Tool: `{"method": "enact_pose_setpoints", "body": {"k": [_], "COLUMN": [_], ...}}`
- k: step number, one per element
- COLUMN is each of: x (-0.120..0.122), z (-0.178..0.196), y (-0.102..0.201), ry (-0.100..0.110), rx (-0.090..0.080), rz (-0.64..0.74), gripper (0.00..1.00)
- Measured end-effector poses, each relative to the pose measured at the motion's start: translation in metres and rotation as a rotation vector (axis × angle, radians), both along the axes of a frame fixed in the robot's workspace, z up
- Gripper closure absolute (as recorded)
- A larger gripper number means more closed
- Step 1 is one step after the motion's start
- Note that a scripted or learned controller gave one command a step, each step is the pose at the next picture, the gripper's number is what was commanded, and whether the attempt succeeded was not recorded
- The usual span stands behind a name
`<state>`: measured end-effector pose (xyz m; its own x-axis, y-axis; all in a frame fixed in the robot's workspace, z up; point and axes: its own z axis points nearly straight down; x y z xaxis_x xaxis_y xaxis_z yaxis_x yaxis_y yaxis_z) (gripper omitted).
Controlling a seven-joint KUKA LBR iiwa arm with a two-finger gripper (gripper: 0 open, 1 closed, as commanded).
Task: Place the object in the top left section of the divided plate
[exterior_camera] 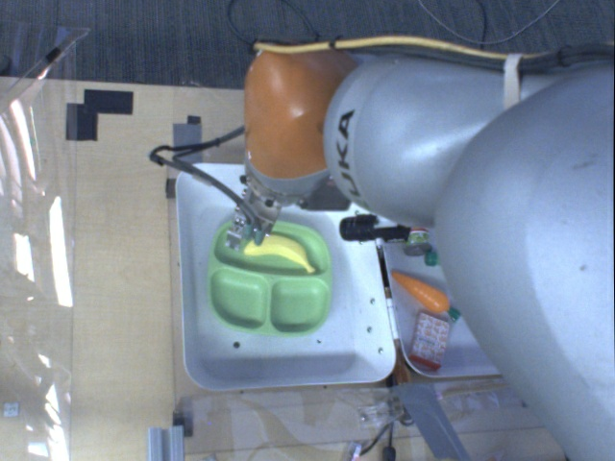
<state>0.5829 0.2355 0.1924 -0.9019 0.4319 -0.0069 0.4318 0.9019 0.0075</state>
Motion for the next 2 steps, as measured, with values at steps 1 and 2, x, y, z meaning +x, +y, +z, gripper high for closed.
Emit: {"method": "enact_pose_setpoints", "body": {"k": [1,2], "x": [-0.0571,-0.0570], "z": [-0.0489,-0.0488], "y": [-0.0009,-0.0010], "ry": [0.004,0.004], "rx": [-0.002,-0.002], "rz": [0.210,0.209], "gripper": [1.00,0.00]}}
